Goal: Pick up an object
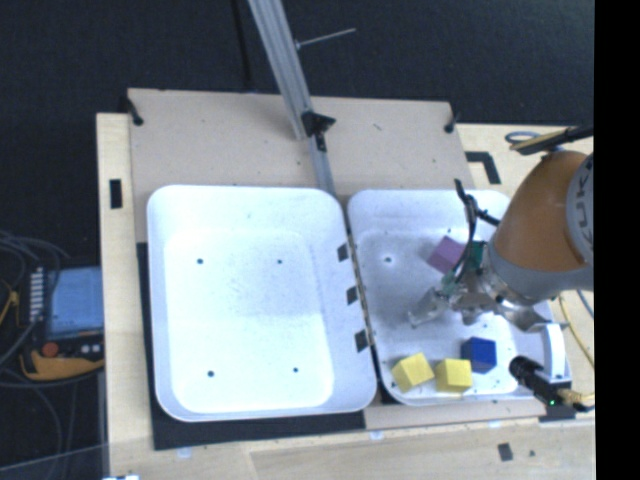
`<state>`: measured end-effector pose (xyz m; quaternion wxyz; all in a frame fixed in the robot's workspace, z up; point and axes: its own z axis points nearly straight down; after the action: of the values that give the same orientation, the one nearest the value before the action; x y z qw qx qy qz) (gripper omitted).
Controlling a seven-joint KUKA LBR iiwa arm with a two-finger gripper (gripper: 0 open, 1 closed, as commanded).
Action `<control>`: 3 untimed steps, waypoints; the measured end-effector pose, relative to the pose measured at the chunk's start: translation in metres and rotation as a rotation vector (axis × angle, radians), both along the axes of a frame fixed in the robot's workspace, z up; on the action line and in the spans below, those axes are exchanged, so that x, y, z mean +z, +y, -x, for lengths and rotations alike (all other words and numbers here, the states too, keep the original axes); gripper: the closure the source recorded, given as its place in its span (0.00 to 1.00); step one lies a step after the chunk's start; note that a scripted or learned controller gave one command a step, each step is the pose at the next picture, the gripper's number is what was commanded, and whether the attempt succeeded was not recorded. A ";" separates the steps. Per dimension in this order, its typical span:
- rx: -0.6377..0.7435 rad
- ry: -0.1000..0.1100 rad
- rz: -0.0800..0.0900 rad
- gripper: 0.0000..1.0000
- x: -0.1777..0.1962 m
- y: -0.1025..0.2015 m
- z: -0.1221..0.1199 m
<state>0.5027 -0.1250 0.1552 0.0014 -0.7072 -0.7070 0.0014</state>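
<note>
Objects for picking lie in the right bin (400,218) beneath me: a purple block (446,254), a blue cube (481,353), and two yellow blocks, one (412,371) left of the other (456,374). My gripper (425,313) points down and to the left over the middle of that bin's floor, and whether it is parted or closed I cannot tell; nothing is visibly held. The purple block sits just beyond my wrist, near the bin's far side. The blue cube lies close below my wrist, and both yellow blocks rest side by side along the bin's near wall. My arm (545,228), with its orange band, reaches in from the right, bent over the bin's right edge. Beside it, the left bin (170,228) stands on the bench (290,128).
</note>
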 end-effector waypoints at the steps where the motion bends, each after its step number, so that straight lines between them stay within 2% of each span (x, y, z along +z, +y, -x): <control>1: 0.000 0.001 0.000 0.00 -0.053 -0.001 0.001; 2: -0.006 -0.009 0.002 1.00 -0.039 -0.002 -0.001; 3: 0.003 -0.010 0.002 1.00 0.006 0.003 -0.005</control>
<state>0.5076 -0.1222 0.1614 -0.0028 -0.7061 -0.7081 -0.0017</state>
